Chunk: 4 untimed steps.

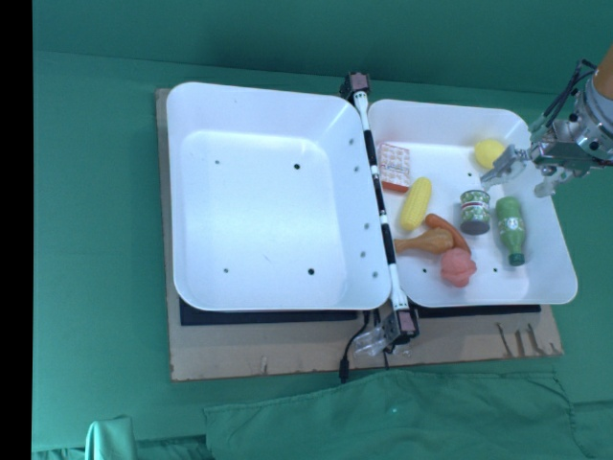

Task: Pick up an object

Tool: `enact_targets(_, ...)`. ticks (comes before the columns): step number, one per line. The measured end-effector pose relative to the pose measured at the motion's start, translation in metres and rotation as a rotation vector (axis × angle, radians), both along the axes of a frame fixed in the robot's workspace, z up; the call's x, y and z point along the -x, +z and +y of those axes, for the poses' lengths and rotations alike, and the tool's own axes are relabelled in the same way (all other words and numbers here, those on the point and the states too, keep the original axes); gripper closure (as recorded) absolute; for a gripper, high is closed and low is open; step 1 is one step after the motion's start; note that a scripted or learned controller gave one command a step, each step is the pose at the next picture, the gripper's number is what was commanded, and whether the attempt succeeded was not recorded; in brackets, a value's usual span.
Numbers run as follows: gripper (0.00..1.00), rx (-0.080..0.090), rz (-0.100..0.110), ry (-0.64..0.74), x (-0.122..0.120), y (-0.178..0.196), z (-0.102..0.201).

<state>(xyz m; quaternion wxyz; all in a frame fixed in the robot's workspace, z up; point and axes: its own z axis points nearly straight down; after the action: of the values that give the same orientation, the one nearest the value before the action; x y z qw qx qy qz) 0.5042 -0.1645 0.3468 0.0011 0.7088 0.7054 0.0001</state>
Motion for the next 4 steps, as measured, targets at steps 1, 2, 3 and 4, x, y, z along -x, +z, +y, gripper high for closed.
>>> enact_targets(1, 0.00, 0.000, 0.000, 0.000, 0.000, 0.000, 0.000)
enact_targets(2, 0.00, 0.000, 0.002, 0.000, 0.001, -0.040, -0.002)
enact_targets(3, 0.00, -0.002, 0.005, 0.000, 0.007, -0.099, 0.001)
enact_targets(4, 0.00, -0.001, 0.003, -0.001, 0.017, -0.151, 0.000)
